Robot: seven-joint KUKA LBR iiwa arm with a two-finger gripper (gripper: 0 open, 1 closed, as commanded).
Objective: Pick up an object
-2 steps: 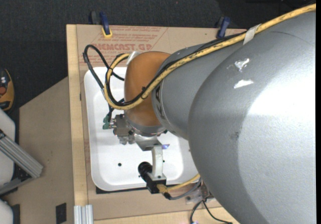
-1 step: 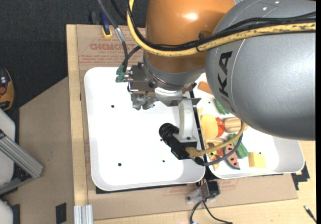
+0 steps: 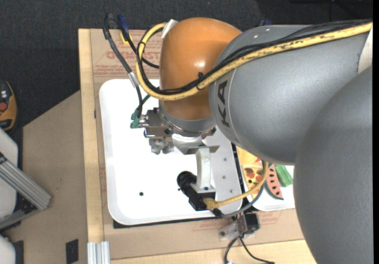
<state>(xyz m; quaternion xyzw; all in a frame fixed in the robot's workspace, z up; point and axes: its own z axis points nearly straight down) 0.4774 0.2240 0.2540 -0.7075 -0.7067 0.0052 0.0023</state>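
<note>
My arm, grey with a large orange band (image 3: 189, 67), hangs over the left white bin (image 3: 118, 156) and covers much of it. The gripper (image 3: 159, 137) shows as a metal block just below the orange band, low over the bin's middle. Its tips are hidden from this angle, and I see nothing held. In the strip of the right bin (image 3: 284, 202) that shows past the arm lie colourful objects: a watermelon-slice-like piece (image 3: 275, 184), a green piece (image 3: 285, 174) and an orange-yellow one (image 3: 253, 171).
A black fitting (image 3: 189, 189) with a yellow cable sits on the wrist's white bracket above the left bin's front. A small dark speck (image 3: 141, 193) lies on the bin floor. The bins rest on a wooden bench (image 3: 89, 138). Loose cables (image 3: 118, 32) trail at the back.
</note>
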